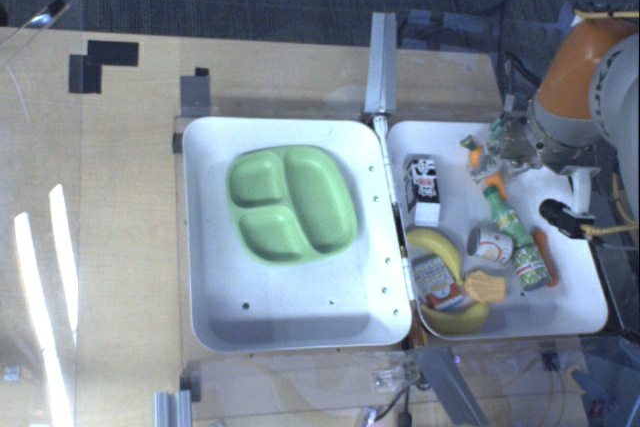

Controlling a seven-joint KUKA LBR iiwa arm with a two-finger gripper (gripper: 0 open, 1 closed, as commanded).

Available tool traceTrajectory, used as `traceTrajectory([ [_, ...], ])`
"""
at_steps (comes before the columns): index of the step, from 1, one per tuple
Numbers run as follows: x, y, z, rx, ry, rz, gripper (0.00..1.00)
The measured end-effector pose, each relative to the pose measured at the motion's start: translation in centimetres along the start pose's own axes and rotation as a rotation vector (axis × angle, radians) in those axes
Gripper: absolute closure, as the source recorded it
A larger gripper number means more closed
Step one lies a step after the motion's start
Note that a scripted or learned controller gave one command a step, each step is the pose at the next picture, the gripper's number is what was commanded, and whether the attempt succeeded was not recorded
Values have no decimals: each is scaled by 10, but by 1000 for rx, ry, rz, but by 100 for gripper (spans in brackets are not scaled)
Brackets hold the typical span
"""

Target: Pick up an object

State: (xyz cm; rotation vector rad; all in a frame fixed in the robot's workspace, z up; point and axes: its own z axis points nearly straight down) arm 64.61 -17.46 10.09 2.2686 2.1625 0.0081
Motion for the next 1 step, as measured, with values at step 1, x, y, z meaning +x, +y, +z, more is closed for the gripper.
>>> traceTrajectory([
  [1, 62, 22, -97, 1, 1, 51, 100],
])
